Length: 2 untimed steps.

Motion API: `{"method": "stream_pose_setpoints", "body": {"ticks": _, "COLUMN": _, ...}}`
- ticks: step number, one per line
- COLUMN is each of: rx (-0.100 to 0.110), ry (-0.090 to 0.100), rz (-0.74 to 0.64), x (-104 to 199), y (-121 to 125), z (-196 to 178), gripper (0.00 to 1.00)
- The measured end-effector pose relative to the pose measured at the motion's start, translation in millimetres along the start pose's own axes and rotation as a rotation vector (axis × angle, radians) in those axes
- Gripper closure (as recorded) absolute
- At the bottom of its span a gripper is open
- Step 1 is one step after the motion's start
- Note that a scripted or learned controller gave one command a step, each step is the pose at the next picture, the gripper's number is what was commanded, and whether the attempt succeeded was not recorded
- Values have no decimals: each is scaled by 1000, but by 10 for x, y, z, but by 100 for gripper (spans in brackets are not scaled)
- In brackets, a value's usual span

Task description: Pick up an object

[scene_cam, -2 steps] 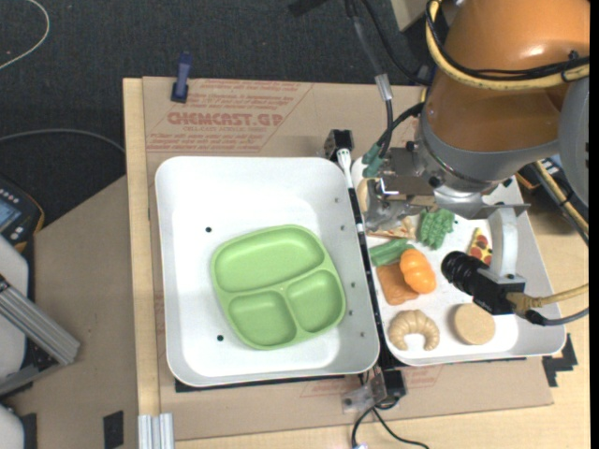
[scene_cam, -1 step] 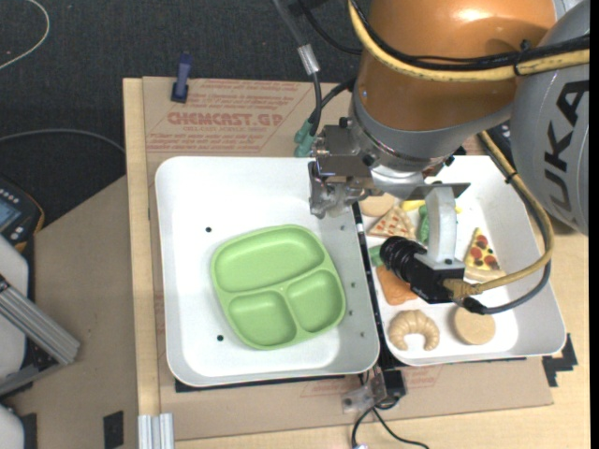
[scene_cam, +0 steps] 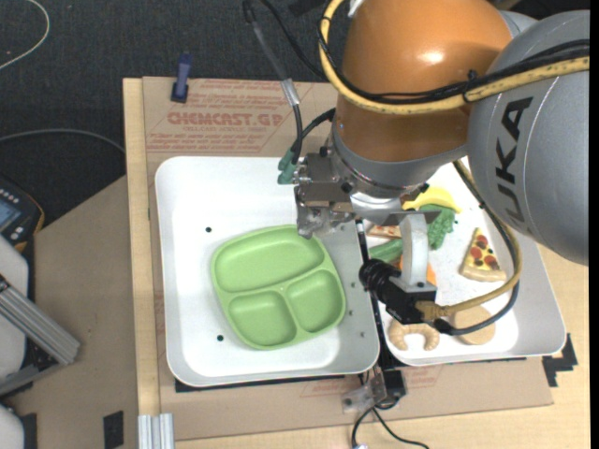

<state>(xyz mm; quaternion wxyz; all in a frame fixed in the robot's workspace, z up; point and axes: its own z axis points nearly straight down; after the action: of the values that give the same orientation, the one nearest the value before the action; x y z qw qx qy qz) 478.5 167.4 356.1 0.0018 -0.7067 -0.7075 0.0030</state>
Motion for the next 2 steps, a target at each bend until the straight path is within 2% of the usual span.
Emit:
{"method": "stream_pose_setpoints", "body": {"ticks": 1, "rx": 4, "ry": -2, "rz": 11, "x": -853, "y": 1, "z": 855, "gripper": 100}}
{"method": "stream_pose_setpoints", "body": {"ticks": 2, "rx": -8, "ry": 2, "rz": 2, "x": -798, "y": 15, "z": 701, "gripper": 100}}
